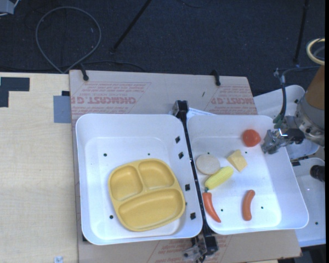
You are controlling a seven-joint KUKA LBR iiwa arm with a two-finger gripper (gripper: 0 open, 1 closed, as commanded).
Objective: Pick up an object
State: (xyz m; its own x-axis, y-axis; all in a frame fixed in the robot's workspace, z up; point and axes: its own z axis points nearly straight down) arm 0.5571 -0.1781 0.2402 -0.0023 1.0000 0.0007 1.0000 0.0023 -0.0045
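The right bin [288, 201] holds several toy foods. A red tomato [251, 137] lies near its back right. A yellow cheese wedge [237, 160], a pale round cookie [208, 164] and a yellow corn cob [219, 177] sit in the middle. An orange carrot [210, 207] and a red sausage [247, 205] lie toward the front. My gripper [272, 143] hangs at the bin's right rim, just right of the tomato and apart from it. I see nothing held in it.
The left bin [93, 147] carries a yellow divided plate [146, 193]. A black divider clip [180, 109] sits between the bins at the back. Cardboard lies under both bins, and a wooden bench top stretches to the left.
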